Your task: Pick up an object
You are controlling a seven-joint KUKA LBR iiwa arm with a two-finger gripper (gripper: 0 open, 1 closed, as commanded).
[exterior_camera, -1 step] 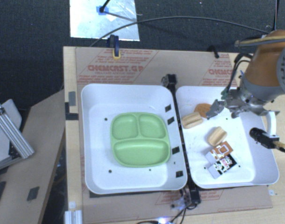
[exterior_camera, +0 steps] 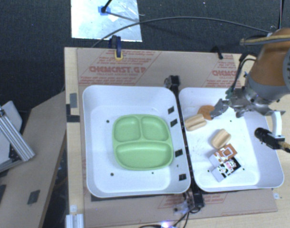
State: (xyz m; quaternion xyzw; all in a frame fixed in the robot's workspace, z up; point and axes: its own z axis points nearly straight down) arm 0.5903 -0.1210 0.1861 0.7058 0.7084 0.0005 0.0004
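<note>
Bench (exterior_camera: 73,141) w/ two white bins (exterior_camera: 95,175).

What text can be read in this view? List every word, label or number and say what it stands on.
"CHEMCAST GP": red print on the protective sheet of the clear board behind the left white bin.
The same red print, cut off by the arm, on the board near the right white bin: not fully readable.
Small printed card packet with orange and black markings in the right bin: too small to read.
Green divided plate: no text.
</note>
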